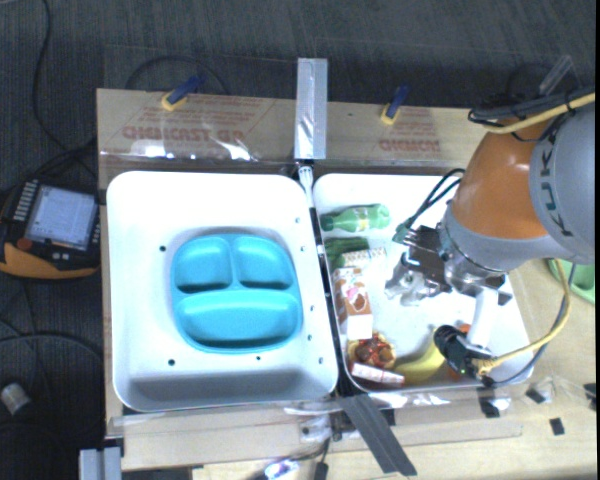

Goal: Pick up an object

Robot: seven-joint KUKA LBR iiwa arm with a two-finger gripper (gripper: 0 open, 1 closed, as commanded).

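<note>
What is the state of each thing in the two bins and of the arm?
blue divided tray: flat in the left bin, nothing on it.
green bottle: on its side in the right bin.
banana: lying at the near edge.
gripper: low over the right bin, fingers unclear.

the arm comes in from the right edge of the view, its grey upper section high at the right and its broad orange band just below and to the left. from the band the grey wrist bends down and leftward. at its end sits the pincer, a cluster of metal parts pointing down and slightly left. a yellow cable and a black cable run along the arm and loop below the wrist. how the pincer's tips stand cannot be made out.
</note>
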